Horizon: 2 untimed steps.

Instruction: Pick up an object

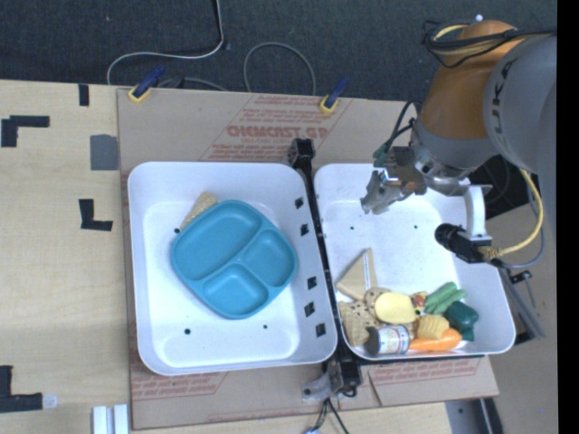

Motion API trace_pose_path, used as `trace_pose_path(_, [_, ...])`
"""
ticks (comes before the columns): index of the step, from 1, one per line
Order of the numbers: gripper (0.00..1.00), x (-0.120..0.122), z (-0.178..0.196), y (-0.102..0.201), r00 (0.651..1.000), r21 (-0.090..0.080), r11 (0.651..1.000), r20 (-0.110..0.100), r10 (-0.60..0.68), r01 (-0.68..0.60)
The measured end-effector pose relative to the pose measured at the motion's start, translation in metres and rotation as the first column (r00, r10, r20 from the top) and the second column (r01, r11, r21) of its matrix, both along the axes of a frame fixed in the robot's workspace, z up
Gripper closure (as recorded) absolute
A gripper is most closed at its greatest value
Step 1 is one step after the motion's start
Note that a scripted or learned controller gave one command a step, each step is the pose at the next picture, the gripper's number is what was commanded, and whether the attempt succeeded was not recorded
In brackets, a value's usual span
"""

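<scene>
My gripper (pixel 379 195) hangs over the back part of the right bin (pixel 412 233), with nothing visible between its fingers. A pile of small things lies at the front of that bin: a tan wedge (pixel 355 279), a yellow round piece (pixel 394 307), a small can (pixel 391 340), an orange carrot (pixel 435 342) and green pieces (pixel 450 304). The pile sits well in front of the gripper. In the left bin (pixel 154 251) lies a blue divided plate (pixel 235 257), with a tan piece (pixel 200 208) half hidden under its back edge.
The grey arm with its orange band (pixel 461 89) reaches in from the upper right. A black fitting (pixel 457 240) with a yellow cable hangs over the right bin's right side. Black clips run along the divider between the bins (pixel 310 242). Cables lie behind the cardboard.
</scene>
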<state>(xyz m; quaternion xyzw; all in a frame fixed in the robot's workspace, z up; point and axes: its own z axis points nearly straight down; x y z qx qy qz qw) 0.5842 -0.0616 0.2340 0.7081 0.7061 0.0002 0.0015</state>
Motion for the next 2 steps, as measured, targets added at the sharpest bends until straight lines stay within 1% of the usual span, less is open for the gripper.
trace_pose_path(1, [1.0,-0.019,0.013,-0.069,1.0,0.0,1.0,-0.002,-0.001,0.001])
trace_pose_path(2, [1.0,0.008,-0.036,-0.034,1.0,0.001,1.0,-0.005,0.005,-0.005])
